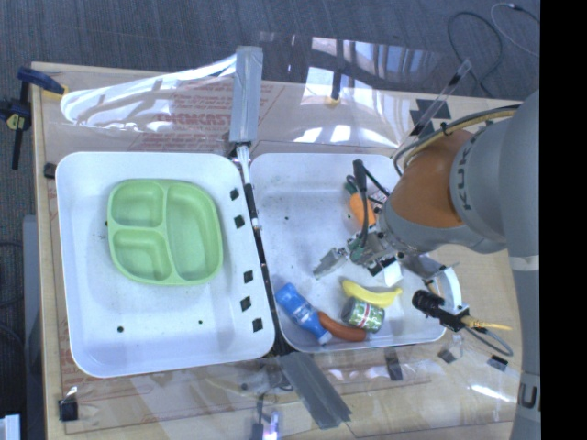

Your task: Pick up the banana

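Hovered just above banana (pixel 371 291), gripper (pixel 353 250) slightly open, holding nothing. Looked light, smooth, curved, probably rigid. Best pinched across the middle.

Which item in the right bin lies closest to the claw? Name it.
The banana, yellow and curved, lies just below the claw. The green can, the blue bottle and the red sausage lie farther toward the bin's lower edge.
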Controlling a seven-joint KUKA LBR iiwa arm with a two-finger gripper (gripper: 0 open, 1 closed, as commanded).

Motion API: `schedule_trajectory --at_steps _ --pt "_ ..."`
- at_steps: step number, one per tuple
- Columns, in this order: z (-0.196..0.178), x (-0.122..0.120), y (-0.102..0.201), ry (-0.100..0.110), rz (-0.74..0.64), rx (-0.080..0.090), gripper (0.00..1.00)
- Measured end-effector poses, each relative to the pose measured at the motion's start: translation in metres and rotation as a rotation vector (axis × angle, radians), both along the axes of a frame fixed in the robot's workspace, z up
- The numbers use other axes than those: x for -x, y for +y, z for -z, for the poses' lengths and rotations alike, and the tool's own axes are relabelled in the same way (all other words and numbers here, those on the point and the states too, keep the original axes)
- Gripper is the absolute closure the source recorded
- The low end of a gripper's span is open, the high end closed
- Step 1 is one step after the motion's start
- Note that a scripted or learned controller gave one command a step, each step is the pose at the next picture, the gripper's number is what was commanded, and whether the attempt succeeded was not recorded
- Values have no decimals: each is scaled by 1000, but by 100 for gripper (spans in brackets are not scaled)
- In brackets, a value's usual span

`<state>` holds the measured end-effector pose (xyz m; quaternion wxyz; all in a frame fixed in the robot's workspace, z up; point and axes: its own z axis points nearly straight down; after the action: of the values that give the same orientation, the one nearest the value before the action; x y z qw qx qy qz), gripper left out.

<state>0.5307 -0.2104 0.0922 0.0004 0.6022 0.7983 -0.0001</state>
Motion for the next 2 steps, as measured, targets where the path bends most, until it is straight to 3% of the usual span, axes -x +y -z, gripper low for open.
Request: schedule_trajectory --at_steps 1,2 --pt "-10 -1 0 -2 -4 2 100" --pt "-10 -1 0 -2 -4 2 0"
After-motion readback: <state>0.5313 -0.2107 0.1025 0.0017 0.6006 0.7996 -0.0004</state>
